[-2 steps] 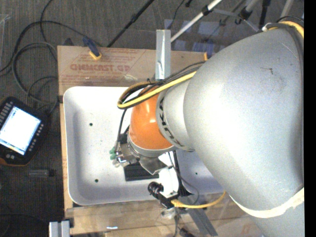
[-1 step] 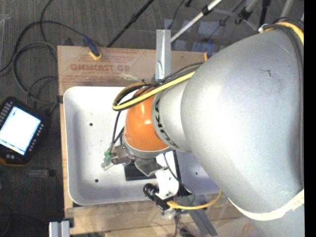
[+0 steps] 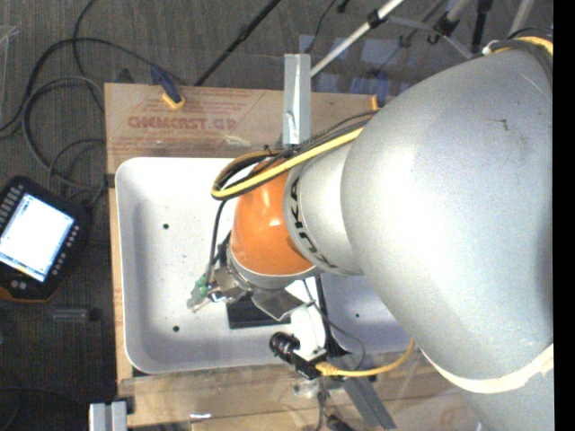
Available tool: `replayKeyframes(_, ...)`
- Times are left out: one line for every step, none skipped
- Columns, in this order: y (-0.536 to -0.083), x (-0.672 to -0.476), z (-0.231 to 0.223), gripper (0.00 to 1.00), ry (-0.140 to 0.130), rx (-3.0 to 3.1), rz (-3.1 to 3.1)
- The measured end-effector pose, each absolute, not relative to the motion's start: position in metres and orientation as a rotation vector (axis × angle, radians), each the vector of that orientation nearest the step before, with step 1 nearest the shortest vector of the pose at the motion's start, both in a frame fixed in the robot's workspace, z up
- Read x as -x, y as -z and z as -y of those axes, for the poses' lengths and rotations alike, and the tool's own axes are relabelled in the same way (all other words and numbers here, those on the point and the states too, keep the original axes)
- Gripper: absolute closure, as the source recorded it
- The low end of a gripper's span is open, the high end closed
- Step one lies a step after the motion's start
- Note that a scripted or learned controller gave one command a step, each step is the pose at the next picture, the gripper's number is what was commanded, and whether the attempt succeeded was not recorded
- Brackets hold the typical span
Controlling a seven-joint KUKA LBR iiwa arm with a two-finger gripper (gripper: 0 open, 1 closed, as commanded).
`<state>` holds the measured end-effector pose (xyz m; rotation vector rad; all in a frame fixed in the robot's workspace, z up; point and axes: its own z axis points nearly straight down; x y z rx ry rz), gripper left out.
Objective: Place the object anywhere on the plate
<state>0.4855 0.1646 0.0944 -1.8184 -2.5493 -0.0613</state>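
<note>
Claw [image 3: 243, 313] sits low over the left white bin [image 3: 144, 241], a dark block tucked under the wrist, and from up here I cannot tell if it is wide, narrow or holding anything. Biggest thing on my screen is the grey arm [image 3: 449, 214], reaching in from the right and covering most of the right side. I cannot tell where the object lies with that bulk in the way. Its orange band [image 3: 262, 232] hangs above the bin floor. A brown cardboard sheet [image 3: 180, 119] lies under the bin's far edge. My teach pendant [image 3: 34, 239] rests on the dark floor to the left, screen lit. A yellow cable [image 3: 269, 162] runs along the arm across the band
</note>
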Motion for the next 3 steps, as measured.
replayKeyframes(-0.090,-0.486,-0.229,0.00,0.018,1.862,2.537)
replayKeyframes(-0.091,-0.486,-0.188,0.00,0.031,1.523,2.749)
replayKeyframes(-0.090,-0.488,-0.224,0.00,0.011,1.824,2.570)
